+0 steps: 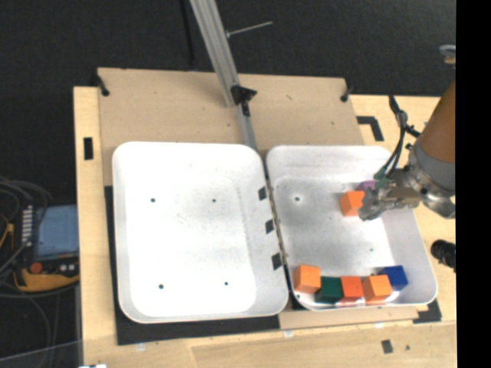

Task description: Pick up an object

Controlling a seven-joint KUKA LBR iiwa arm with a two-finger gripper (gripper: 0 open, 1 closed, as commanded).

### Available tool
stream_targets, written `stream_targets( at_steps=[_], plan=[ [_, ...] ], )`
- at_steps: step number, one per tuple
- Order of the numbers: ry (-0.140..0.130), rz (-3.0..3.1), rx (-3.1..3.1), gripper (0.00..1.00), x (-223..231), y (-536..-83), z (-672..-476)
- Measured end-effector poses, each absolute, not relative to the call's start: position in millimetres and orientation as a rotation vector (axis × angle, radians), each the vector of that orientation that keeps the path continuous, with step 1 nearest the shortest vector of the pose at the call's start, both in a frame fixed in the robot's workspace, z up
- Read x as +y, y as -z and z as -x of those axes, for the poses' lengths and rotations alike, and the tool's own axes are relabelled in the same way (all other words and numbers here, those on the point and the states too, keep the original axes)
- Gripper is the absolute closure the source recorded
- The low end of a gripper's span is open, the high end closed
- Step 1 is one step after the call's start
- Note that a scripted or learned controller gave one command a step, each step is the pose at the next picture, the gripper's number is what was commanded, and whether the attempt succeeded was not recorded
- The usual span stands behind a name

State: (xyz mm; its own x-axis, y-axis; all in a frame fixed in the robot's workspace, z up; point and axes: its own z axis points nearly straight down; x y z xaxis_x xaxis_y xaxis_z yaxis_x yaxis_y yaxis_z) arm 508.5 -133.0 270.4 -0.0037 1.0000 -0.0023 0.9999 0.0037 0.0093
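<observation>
In the right bin (322, 167) an orange block (352, 202) lies or hangs just left of my gripper (368, 206), touching its tip as seen from here. I cannot tell whether the block is held or rests on the bin floor. A small purple piece (368, 185) peeks out just above the gripper. Along the near wall of this bin sit an orange block (308, 277), a green block (330, 288), two more orange blocks (351, 286) (377, 286) and a blue block (395, 276).
The left bin (188, 228) lies beside the right one, the two sharing a middle rim. A metal pole (219, 44) slants up from the bench behind the bins. The arm's orange band (441, 129) stands over the right bin's far right corner.
</observation>
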Motion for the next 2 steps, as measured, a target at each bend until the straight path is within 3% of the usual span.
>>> stream_targets(
  at_steps=[1, 2],
  plan=[
    [-0.004, -2.212, 2.226, 1.0, -133, -295, -509.7],
    [-0.002, -2.213, 2.227, 1.0, -85, -293, -539.5]
  ],
)
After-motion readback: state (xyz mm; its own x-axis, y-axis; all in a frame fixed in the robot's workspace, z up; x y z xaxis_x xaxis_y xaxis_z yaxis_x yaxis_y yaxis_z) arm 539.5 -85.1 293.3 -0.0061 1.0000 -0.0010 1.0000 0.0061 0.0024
